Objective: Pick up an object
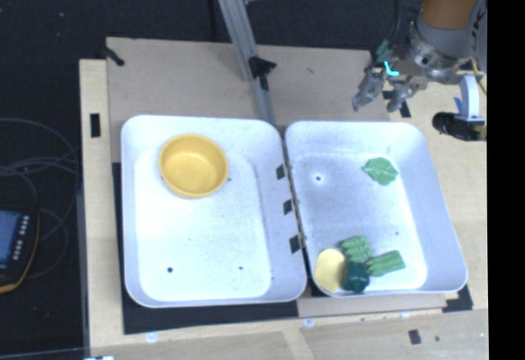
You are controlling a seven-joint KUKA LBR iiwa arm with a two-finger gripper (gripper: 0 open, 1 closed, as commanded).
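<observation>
Claw (384, 97) above flat (pale green) leaf (381, 170)

Left of the claw, a round yellow plastic bowl (194, 165) has a smooth, faintly glossy surface and sits in a matt, finely speckled white plastic bin (139, 211). Below the claw, a flat pale-green piece (381, 170) looks soft and matt. The light-brown bench board (180, 71) is dull, wood-like.

text: none legible | labels: none | nos./signs: none readable anywhere
</observation>
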